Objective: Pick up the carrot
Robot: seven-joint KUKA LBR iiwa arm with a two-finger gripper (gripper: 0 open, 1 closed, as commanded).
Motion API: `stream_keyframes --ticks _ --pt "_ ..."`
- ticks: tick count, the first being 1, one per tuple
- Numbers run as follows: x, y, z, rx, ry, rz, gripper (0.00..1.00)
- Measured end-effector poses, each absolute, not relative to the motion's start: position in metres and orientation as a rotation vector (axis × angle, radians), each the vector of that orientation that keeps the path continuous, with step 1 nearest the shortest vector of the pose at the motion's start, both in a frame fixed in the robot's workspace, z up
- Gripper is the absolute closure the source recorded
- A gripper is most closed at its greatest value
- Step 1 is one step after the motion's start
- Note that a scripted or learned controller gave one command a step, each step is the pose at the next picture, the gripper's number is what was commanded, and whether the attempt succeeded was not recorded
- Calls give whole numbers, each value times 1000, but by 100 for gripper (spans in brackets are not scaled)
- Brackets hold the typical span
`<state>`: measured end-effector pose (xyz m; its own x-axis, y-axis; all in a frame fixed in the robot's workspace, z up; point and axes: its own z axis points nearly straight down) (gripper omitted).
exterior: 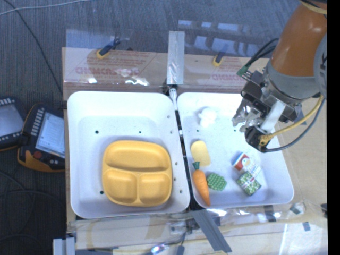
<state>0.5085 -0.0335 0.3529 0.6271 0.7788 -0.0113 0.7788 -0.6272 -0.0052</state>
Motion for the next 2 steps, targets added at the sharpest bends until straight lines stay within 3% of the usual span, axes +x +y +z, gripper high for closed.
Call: stream_keyframes --ticks 1,2 --pt "509 34 184 2972 1024 -23 100" --pt "515 -44 242 3012 891 -20 100"
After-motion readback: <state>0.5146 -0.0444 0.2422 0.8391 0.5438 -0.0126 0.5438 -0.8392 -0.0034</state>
